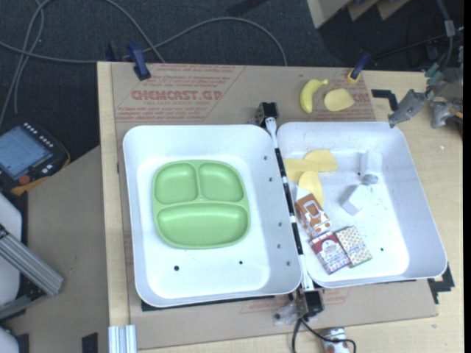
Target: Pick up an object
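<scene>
So the tool [407,109] sits up by the right white plastic bin's [412,197] far corner, can't tell its state. Small grey block [352,199] lies loose inside that bin.

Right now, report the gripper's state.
Gripper: off the right bin's far corner, holding nothing visible; open or closed cannot be told.

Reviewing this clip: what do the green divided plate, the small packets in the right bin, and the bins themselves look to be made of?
The green divided plate looks like moulded plastic, matte: uniform colour, rounded compartment ridges. The small packets appear to be printed card or foil wrappers, flat with patterned faces; the view is too coarse to say which. The left bin and right bin look like thin formed white plastic, with soft rounded rims and a slight sheen.
</scene>
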`<state>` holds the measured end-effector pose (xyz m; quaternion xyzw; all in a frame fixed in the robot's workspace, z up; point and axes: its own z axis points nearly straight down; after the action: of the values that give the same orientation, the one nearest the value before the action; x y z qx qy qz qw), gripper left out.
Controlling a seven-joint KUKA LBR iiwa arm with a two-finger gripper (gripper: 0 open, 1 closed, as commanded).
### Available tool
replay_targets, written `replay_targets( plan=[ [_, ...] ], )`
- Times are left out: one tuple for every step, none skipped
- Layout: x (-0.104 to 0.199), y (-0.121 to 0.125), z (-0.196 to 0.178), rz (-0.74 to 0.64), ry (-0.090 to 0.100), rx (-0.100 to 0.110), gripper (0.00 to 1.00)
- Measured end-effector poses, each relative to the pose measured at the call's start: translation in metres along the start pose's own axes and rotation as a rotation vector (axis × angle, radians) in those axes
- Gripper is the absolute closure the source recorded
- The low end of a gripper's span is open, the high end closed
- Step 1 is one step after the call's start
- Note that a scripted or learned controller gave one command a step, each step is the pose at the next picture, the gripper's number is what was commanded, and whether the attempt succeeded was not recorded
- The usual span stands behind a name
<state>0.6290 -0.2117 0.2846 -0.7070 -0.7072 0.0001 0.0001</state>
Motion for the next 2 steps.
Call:
replay_targets(
  plan=[
    [0.051,-0.058,0.144,0.000,0.000,0.001,0.00],
    [0.089,-0.023,0.200,-0.001,0.000,-0.001,0.00]
  ],
)
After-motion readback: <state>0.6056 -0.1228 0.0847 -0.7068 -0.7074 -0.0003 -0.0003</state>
